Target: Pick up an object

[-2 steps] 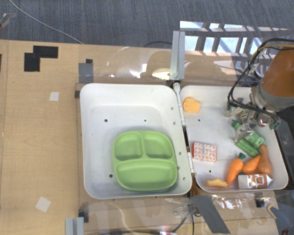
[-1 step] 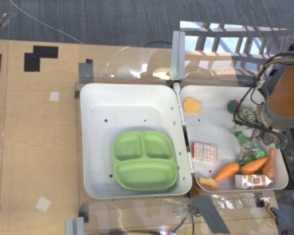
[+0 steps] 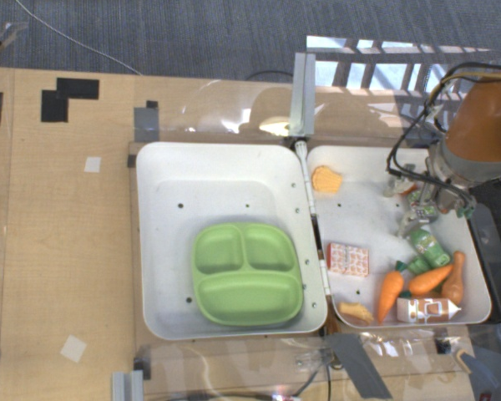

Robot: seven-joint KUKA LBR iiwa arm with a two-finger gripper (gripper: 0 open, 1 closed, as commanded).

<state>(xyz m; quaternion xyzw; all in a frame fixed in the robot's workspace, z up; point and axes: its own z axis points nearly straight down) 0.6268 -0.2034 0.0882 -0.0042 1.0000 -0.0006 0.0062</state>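
The right bin (image 3: 376, 170) holds several toy foods. An orange round piece (image 3: 326, 180) lies at its back left, and a red-and-white checkered packet (image 3: 348, 259) sits near the middle. Two carrots (image 3: 390, 291) (image 3: 430, 279), a brown sausage (image 3: 457, 277), a white carton (image 3: 426, 310) and a tan piece (image 3: 356, 312) crowd the front. A green bottle (image 3: 426, 246) lies just in front of my gripper (image 3: 418, 210). The gripper hangs low over the bin's right side, below the orange band (image 3: 484, 128), and the wrist hides much of it.
A green divided plate (image 3: 247, 272) rests in the left bin (image 3: 175, 182). A metal post (image 3: 302, 94) stands at the back between the bins. Cables loop around the wrist (image 3: 413, 136). Wooden bench (image 3: 58, 249) stretches out to the left.
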